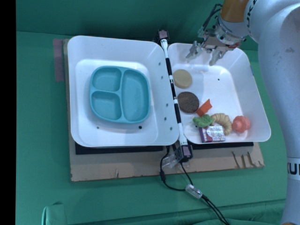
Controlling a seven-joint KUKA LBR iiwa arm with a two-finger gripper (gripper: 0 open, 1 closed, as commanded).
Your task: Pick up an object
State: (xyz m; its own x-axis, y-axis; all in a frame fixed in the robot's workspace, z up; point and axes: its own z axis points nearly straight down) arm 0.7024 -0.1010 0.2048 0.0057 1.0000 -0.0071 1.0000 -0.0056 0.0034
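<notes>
Objects for the picking all sit in the right bin point(243, 74): a pale round biscuit point(182, 78) near the divider point(171, 90), a dark brown patty point(188, 101) just below it, then a cluster along the front edge. That cluster runs from a green leafy piece point(202, 121) with an orange-red wedge point(204, 107) just above it, to a tan croissant-shaped piece point(222, 121), a small printed packet point(213, 133) touching the croissant's lower side, and an orange-red round piece point(241, 123) at the right end. The claw point(206, 53) hangs over the far edge of the right bin, fingers spread apart and pointing down, with nothing between them. It's well apart from the front cluster and nearer the biscuit, up and to the right of it. The grey arm point(276, 41) with its orange band point(236, 1) comes in from the upper right. Over in the left bin point(79, 50), a teal divided plate point(120, 94) lies flat in the middle. Both bins rest on a brown board point(117, 165) on the green table point(37, 125), and a cable point(187, 182) trails off the front of the divider
</notes>
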